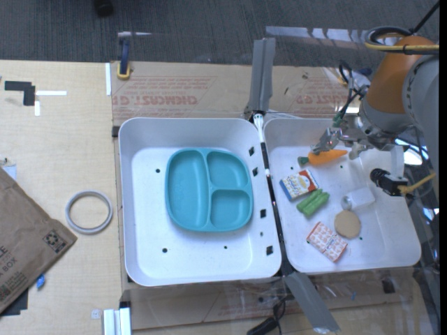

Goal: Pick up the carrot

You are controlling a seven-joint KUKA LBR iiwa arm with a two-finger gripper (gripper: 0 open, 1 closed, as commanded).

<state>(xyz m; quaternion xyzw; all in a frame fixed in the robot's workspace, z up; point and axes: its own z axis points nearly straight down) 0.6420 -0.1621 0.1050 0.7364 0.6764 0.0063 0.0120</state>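
The carrot (pixel 328 156), orange with a green stub at its left end, lies near the back of the right bin (pixel 391 257), tilted slightly up to the right. My gripper (pixel 338 142) hangs directly over the carrot's right half, very close to it or touching it. The arm's orange band (pixel 392 72) rises behind it at the right. Whether the carrot is gripped cannot be made out from this angle.
In the right bin lie a red-and-white packet (pixel 299 184), a green piece (pixel 312 202), a small white object (pixel 357 199), a tan disc (pixel 347 224) and a patterned pack (pixel 327 241). The left bin (pixel 140 208) bears a teal divided plate (pixel 209 189). A tape ring (pixel 89 211) rests on the bench.
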